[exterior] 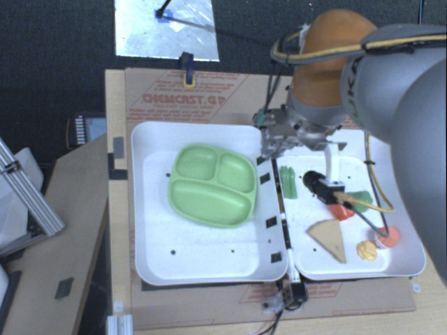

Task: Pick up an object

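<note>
Tool [274, 147] at bins' divider [281, 211], perhaps touching it, near green strip [288, 183]

Clear white floor all round the green plate [213, 185] in the left bin [159, 253]; right bin [349, 273] cluttered toward the camera by tan wedge [330, 239], yellow lump [367, 250] and orange piece [390, 237], arm [391, 82] looming overhead.

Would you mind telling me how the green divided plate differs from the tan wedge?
The green divided plate lies in the left bin; the tan wedge lies in the right bin. The plate is far larger than the wedge. The plate is rounded with three compartments; the wedge is a plain triangle. Both lie flat on a white bin floor.
</note>
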